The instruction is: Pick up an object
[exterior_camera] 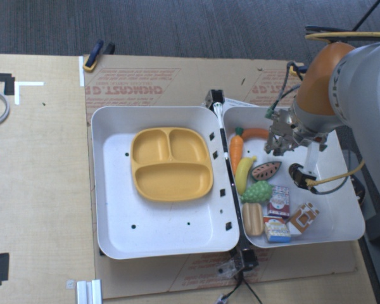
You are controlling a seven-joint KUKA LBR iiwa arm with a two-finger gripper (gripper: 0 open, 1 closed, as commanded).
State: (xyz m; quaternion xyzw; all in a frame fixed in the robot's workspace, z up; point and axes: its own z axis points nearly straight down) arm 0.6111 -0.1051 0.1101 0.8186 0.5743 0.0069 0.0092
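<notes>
The gripper [280, 145] hangs over the back part of the right bin [342, 230], just above a brown oval toy, and honestly I cannot tell how it is set because the dark metal bits blur together from up here. Nothing shows clamped in it.

Starting at the near end of that bin: a small box with a blue edge [278, 232], a hot dog bun [253, 218] beside it, and a little brown and white block [303, 216] off to the right. Next up is a red and white packet [279, 202], then a green bumpy veggie [258, 191]. Further back there's a banana [243, 173], the brown oval toy [266, 170], and a carrot [236, 149] along the left wall. A second orange piece [256, 133] lies at the far end.

The left bin [107, 189] holds just a yellow divided plate [171, 164], sitting flat toward the back.

Around them: cardboard [133, 84] under both bins, a black clip [215, 97] at the far joint between them, and a blue and yellow clamp [95, 54] way back left. The grey arm [361, 87] covers the bin's right back corner.
</notes>
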